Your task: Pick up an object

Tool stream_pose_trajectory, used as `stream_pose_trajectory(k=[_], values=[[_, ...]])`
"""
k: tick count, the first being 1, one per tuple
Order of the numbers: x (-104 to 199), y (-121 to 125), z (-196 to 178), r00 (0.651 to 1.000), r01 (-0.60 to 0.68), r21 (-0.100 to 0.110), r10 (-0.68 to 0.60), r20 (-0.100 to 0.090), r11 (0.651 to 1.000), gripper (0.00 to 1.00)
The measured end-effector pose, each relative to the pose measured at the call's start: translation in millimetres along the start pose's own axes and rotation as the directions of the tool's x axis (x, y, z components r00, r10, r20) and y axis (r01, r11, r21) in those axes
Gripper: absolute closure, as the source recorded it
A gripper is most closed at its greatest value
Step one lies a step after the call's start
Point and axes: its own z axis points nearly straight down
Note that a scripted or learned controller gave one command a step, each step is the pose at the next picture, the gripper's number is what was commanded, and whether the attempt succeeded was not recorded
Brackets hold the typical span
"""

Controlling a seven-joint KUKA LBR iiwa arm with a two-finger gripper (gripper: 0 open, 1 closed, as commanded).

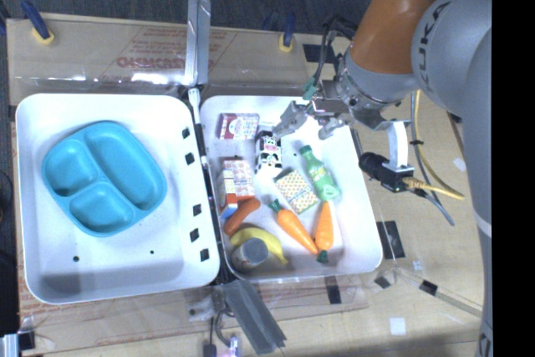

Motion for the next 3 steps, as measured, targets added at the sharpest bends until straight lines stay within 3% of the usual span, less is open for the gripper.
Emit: stream_pose_trajectory(k=[1,2,3], values=[[41.6,4.6,68.6,0.998,0.063,0.0,-0.063,0.001,0.998,0.0],[14.0,-16.0,93.6,0.999,0.035,-0.002,-0.035,0.001,0.999,0.0],[-14.2,-53.1,154.2,0.97,0.243,-0.022,-0.243,0.008,0.97,0.0]])
